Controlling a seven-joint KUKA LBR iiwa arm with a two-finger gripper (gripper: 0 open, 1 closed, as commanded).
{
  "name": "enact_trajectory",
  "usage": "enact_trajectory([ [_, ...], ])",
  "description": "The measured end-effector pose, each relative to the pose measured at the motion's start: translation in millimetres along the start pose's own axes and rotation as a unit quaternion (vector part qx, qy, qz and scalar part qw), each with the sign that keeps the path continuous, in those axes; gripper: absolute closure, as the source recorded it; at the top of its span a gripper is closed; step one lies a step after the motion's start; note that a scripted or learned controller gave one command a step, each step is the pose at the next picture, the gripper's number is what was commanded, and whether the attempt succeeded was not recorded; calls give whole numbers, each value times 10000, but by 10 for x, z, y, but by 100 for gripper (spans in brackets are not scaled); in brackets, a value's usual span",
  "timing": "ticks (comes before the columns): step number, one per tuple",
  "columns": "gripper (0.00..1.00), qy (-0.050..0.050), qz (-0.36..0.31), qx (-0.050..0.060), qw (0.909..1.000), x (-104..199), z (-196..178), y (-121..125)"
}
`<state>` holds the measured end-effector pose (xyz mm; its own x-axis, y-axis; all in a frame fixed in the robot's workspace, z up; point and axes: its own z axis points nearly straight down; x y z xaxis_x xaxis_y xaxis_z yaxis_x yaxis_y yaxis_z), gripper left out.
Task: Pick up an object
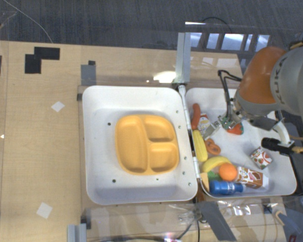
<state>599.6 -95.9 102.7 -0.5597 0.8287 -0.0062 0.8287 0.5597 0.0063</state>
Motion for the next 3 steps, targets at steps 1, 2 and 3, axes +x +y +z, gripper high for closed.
enact_trajectory([
  [1,100,-24,-39,-25,10000,-6,-125,26],
  [2,0,-21,-42,-22,10000,-2,-119,26],
  [3,0,9,647,6,9979,-139,42,-30],
])
